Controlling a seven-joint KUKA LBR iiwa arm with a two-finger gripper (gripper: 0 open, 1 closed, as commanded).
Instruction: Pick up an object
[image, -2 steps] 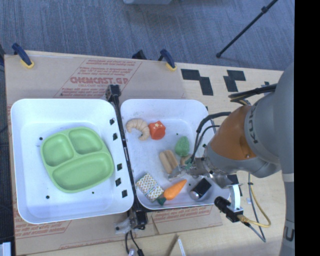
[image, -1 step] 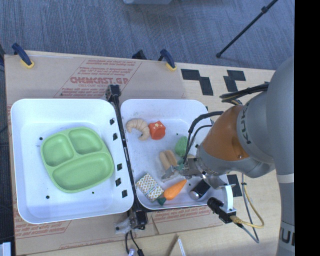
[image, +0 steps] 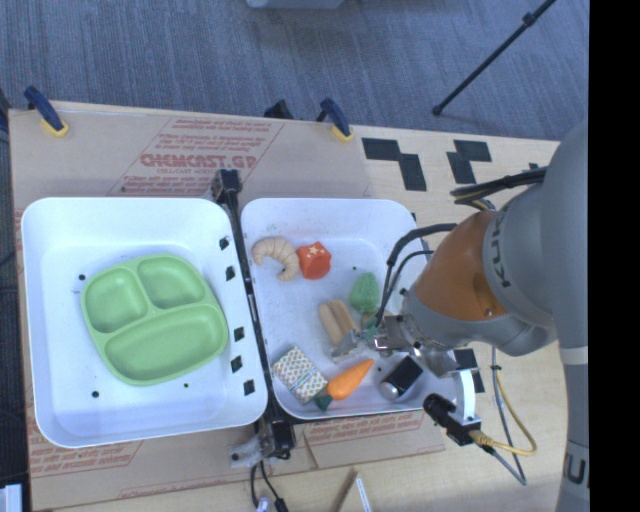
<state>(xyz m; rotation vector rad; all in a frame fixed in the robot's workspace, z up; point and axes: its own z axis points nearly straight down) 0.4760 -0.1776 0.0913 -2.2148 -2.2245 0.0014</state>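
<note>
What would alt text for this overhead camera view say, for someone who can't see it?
A grey and orange robot arm reaches from the right into the right white bin, its gripper low among toy foods: a croissant, carrot and hot dog. The left white bin holds a green divided plate.

The arm (image: 545, 250) is smooth grey, rounded and bulky, with a broad orange band (image: 460, 275) above the wrist. Black cables (image: 400, 255) loop beside the band. The claw (image: 365, 342) is small, of silvery metal, with black and white fittings (image: 440, 395) at the wrist.
</note>
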